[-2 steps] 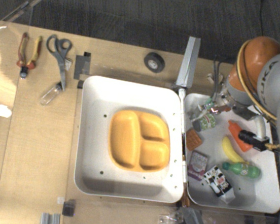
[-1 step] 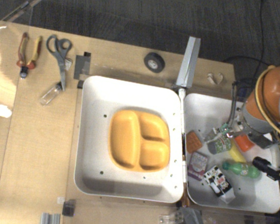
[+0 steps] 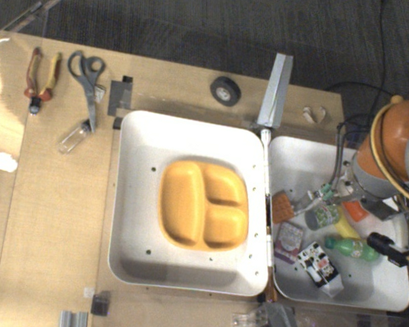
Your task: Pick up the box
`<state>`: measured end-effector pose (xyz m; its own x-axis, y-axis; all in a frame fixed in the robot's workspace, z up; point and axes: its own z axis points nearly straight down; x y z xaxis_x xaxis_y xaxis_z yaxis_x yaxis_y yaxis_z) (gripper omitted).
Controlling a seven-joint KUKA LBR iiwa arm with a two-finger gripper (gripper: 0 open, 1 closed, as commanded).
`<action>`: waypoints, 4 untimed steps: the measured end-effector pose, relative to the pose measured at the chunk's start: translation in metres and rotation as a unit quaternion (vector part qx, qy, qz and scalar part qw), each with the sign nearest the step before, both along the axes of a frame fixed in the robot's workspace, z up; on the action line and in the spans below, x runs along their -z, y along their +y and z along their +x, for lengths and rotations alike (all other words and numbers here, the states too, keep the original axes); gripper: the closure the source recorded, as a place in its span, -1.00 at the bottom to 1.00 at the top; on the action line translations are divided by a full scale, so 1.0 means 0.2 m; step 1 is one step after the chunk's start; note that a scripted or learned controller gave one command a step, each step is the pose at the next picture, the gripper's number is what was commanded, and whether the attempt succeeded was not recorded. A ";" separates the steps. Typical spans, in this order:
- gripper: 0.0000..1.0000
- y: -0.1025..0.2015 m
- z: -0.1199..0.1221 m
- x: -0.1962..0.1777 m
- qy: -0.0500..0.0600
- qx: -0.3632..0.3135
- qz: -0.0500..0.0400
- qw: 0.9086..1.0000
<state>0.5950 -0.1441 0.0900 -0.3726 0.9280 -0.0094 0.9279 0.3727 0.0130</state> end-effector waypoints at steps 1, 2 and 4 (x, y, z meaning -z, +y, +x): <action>-1.00 0.10 0.33 0.02 0.005 0.068 0.002 0.998; -1.00 -0.06 0.20 -0.53 0.003 -0.038 0.000 0.999; -1.00 0.22 0.22 -0.04 -0.005 0.058 0.001 0.998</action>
